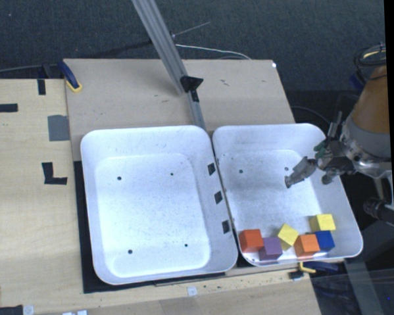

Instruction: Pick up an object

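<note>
Over the right bin [249,141] my gripper [309,169] hangs above bare floor with nothing visible between its jaws, though I cannot tell whether they are released or clenched, since they blur into one dark shape. By my reading the pick has not begun: every candidate sits apart from the gripper along the bin's near wall, namely the orange block [251,239], purple block [272,247], yellow block [288,234], second orange block [307,244], blue block [324,240] and second yellow block [324,222]. The arm's wrist [373,121] is cut off at the frame edge.
</note>
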### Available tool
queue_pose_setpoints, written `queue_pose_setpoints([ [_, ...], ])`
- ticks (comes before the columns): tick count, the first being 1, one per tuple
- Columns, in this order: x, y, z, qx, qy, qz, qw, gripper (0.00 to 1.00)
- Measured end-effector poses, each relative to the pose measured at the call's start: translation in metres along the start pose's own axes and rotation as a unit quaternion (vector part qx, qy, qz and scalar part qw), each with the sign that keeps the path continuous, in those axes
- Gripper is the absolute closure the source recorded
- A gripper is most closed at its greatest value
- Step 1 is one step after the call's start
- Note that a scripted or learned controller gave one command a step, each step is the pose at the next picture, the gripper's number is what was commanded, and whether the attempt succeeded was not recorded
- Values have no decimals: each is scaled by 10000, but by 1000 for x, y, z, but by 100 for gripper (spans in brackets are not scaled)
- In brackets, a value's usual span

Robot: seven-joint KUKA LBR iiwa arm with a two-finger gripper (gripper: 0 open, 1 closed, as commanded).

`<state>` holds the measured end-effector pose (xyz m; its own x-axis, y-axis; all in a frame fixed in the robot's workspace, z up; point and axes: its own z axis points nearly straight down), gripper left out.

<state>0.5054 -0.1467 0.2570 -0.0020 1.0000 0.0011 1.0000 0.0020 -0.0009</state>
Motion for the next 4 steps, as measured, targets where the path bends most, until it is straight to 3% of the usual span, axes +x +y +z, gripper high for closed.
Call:
queue_pose_setpoints([
  [2,57,57,119,30,1,-9,10000,0],
  [3,56,57,105,13,-1,1,10000,100],
  [4,107,69,63,-20,4,-25,10000,100],
])
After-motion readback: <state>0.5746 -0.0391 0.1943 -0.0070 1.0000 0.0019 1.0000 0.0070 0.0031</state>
